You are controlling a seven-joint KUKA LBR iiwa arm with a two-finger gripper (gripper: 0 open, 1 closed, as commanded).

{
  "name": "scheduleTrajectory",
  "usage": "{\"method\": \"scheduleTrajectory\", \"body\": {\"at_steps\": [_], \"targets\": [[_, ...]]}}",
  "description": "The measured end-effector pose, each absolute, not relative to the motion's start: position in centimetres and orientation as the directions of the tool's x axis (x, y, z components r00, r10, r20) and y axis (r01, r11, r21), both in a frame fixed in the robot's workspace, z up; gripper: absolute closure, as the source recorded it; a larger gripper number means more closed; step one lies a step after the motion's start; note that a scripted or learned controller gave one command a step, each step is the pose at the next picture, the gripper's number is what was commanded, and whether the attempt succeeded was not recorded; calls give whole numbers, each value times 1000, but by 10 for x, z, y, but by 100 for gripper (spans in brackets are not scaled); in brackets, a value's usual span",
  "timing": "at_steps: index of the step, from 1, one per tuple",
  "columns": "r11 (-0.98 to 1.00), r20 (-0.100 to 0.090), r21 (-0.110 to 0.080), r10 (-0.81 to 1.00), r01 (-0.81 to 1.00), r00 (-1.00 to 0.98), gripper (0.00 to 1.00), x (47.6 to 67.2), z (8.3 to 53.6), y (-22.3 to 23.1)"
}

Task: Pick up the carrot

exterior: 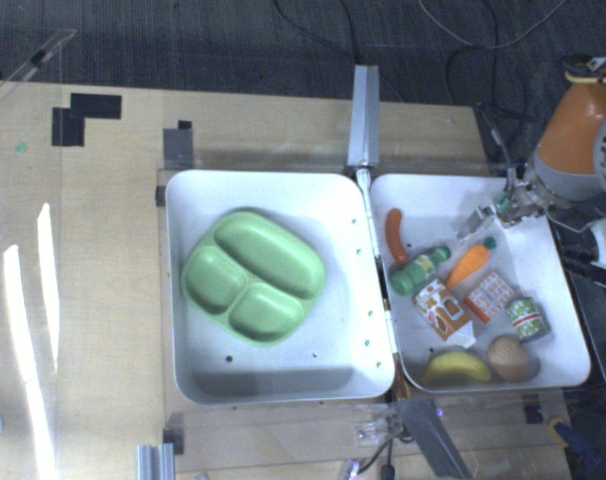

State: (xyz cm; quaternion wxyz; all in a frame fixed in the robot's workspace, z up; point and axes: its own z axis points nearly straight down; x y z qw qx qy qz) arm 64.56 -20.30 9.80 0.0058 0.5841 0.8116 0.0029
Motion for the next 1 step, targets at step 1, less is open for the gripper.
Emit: {"method": "scheduleTrajectory", "body": {"at_steps": [1], "targets": [[120, -1, 6, 993, 993, -120, 0, 620, 86, -198]]}}
